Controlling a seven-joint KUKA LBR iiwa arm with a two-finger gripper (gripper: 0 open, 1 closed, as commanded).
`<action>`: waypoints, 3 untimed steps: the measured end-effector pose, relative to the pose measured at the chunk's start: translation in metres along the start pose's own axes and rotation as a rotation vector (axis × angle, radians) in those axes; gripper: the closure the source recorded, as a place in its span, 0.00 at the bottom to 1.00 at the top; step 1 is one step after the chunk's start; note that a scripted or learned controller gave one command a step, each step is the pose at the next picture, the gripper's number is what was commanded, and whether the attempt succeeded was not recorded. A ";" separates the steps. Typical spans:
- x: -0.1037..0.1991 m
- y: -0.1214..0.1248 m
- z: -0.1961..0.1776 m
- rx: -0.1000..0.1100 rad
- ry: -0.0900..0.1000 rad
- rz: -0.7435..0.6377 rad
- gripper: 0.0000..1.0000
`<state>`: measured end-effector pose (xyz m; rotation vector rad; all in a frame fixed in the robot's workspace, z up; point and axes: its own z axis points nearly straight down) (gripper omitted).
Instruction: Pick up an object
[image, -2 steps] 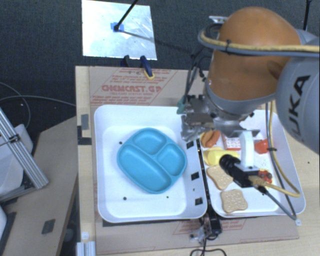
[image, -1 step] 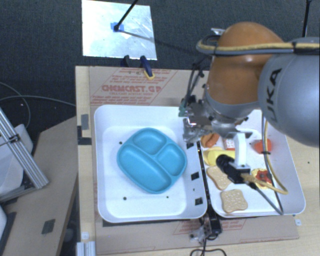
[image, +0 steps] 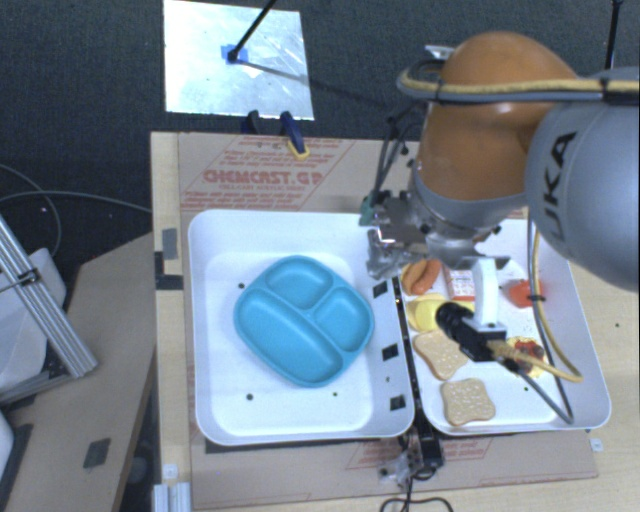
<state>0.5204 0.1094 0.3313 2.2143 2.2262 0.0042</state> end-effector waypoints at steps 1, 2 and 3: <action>0.066 0.052 0.094 0.003 0.001 -0.003 1.00; 0.067 -0.005 -0.022 -0.005 0.005 -0.001 1.00; 0.091 -0.035 0.026 0.006 0.000 -0.002 1.00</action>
